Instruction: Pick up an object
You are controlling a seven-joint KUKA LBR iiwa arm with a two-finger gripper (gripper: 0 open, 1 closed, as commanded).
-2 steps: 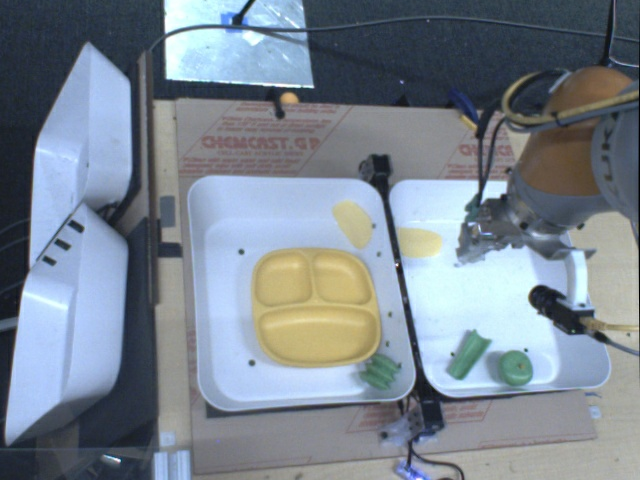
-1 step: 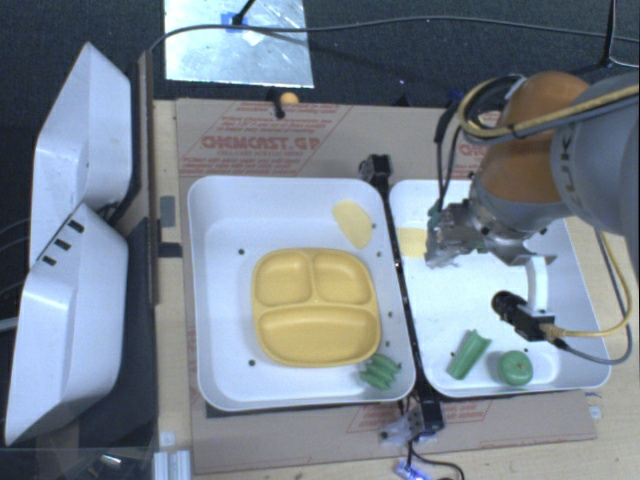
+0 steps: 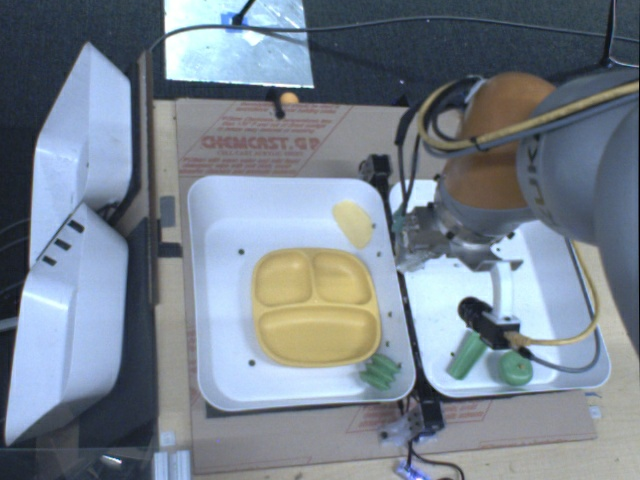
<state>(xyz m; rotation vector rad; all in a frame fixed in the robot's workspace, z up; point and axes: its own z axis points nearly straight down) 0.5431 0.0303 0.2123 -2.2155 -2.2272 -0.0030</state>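
My gripper (image 3: pixel 413 244) hangs low over the left edge of the right bin (image 3: pixel 560 268), close to the wall shared by the two bins. The grey arm with its orange band covers the upper half of that bin. A green cylinder (image 3: pixel 464 356) lies tilted near the right bin's front edge, and a round green piece (image 3: pixel 516 369) rests just to its right. The gripper is well above both of them in the view and apart from them. Nothing shows in its grasp.
The left bin (image 3: pixel 225 228) holds a yellow divided plate (image 3: pixel 316 305) in its middle. A pale yellow oval piece (image 3: pixel 353 223) leans at its upper right wall, and a ridged green piece (image 3: pixel 381 372) sits at its front right corner.
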